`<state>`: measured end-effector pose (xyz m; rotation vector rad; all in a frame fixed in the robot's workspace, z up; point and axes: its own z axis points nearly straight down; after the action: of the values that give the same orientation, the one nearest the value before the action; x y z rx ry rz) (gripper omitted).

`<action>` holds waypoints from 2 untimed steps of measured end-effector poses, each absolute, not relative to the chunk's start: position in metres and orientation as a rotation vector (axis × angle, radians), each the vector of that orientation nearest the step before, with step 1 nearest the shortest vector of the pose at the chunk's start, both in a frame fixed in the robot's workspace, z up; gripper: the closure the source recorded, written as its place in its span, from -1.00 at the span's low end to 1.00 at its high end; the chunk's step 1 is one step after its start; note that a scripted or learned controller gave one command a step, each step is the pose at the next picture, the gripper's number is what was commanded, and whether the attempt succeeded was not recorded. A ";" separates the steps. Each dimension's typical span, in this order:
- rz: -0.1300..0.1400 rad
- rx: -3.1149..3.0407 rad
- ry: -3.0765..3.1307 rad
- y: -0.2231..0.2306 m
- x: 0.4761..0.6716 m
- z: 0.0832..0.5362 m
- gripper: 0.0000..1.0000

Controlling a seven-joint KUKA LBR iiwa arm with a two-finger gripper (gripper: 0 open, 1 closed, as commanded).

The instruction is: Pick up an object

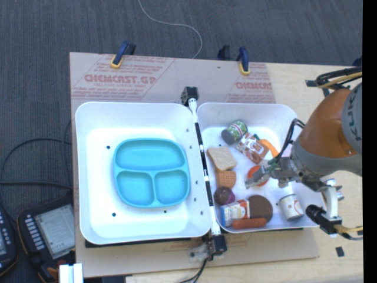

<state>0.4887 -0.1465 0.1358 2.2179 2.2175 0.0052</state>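
1. The toy food all sits crowded in the right bin (283, 112), which I take to be the pick source. The left bin (94, 122) holds a blue divided tray (152, 172), probably the drop-off side.
2. In the right bin I can see: a green-labelled can (237, 128) near the top, a red-and-white packet (253, 148) just below it, a bread slice (222, 157), a waffle-like square (226, 178), a purple piece (223, 196), a brown round cookie (260, 207), a sausage (248, 223) along the lower wall, and a small white cup (290, 206) at the lower right.
3. The gripper (263, 174) is low over the middle of the right bin, right at a small red-orange piece (255, 173). That piece looks like the target, judging from where the tips point.
4. Tool state: I cannot tell whether the jaws stand apart or closed; the metal parts blur against the clutter. I see nothing clearly clamped, so I log no grasp.
5. Arm pose: it reaches in from the right edge, with the orange band (330, 128) over the bin's right wall and the wrist angled down and leftward.
6. Judgement: with neighbours pressing close, there is a real chance of a nudge or a double pick.
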 end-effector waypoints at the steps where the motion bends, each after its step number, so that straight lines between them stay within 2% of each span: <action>1: 0.000 2.218 2.211 -0.108 0.485 0.088 -1.00; 2: 0.005 2.217 2.212 -0.107 0.487 0.098 1.00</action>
<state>0.4866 -0.1068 0.0983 2.2167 2.2119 0.0051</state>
